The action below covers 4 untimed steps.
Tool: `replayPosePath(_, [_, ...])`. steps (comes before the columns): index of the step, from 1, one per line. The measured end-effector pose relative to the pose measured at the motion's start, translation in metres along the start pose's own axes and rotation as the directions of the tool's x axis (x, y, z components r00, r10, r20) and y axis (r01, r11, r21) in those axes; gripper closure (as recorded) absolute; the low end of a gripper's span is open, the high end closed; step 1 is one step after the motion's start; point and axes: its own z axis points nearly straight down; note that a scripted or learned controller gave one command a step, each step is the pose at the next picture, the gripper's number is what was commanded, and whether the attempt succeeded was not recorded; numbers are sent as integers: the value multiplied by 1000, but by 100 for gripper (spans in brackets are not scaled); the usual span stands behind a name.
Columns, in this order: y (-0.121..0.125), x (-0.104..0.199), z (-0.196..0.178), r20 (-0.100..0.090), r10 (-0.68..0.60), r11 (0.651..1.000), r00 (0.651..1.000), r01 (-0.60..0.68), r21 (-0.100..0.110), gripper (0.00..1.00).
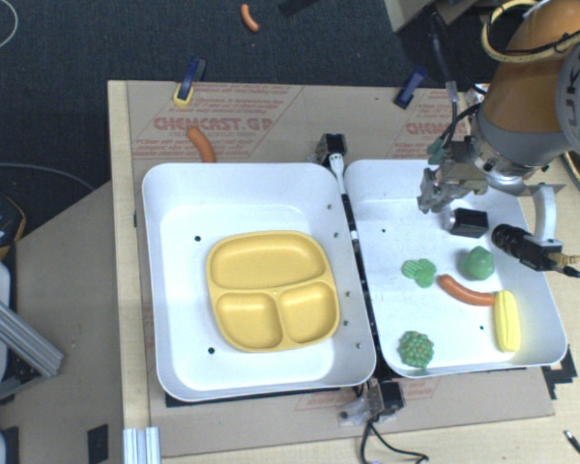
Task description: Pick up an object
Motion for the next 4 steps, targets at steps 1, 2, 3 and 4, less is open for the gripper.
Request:
replayPosePath(1, [6, 10, -4, 0, 1, 1000, 1000, -1, 1, 100])
replayPosePath(2, [-6, 1, 10, -2, 4, 1000, 1000, -4, 10, 100])
replayPosePath(3, [6, 10, -5, -1, 1, 1000, 1000, -1, 1, 100])
replayPosePath(4, [0, 17, 5, -2, 2, 1000, 1000, -2, 9, 100])
